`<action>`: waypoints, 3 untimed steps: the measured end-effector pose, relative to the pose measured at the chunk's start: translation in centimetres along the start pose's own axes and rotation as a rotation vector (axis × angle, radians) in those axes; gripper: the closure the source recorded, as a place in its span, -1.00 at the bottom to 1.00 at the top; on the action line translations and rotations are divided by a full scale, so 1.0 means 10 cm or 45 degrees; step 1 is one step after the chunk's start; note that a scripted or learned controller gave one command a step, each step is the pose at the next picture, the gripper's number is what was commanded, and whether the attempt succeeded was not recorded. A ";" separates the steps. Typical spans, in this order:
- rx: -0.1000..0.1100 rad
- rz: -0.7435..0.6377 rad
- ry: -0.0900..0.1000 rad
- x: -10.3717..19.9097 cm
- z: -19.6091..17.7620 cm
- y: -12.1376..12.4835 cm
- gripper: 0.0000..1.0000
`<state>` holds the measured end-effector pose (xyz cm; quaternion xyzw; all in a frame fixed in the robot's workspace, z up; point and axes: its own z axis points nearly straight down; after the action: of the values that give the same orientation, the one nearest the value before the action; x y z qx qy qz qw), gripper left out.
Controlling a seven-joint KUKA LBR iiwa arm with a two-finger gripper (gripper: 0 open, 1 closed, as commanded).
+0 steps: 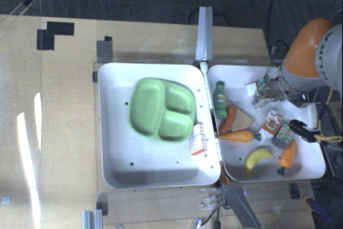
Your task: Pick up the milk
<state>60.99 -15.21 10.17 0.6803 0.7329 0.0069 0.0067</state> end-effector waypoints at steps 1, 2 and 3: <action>0.000 0.000 0.000 0.00 0.00 0.00 -1.00; -0.009 -0.003 0.000 0.01 -0.12 0.03 1.00; -0.009 -0.003 0.000 0.01 -0.12 0.03 -1.00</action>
<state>61.22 -15.12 11.40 0.6794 0.7336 0.0092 0.0091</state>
